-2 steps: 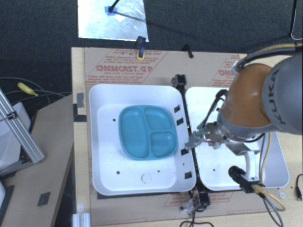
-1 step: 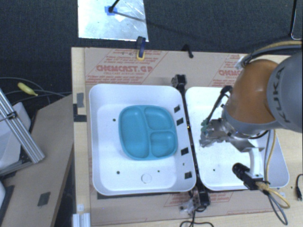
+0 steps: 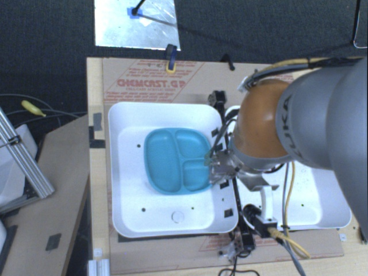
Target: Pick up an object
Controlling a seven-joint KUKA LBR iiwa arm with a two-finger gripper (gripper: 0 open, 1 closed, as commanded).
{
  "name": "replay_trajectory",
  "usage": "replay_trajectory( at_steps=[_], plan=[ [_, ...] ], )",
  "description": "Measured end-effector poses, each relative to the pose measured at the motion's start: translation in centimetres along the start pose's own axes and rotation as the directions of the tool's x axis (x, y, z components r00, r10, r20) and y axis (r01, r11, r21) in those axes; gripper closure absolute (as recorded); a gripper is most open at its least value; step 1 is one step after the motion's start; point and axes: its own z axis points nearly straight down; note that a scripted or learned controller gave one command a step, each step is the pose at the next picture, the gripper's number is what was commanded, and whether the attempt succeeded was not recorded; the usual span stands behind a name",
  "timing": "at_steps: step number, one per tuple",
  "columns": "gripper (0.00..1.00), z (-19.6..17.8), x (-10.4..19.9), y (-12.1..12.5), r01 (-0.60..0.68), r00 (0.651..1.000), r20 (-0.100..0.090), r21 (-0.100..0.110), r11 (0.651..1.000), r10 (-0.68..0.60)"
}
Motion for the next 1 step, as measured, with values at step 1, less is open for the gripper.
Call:
replay_trajectory(
  at_steps=[1],
  plan=[
    [1.0, 3.12, 7.79, 0.02, 0.0, 1.0, 0.0, 0.001, 1.0, 0.0]
  ],
)
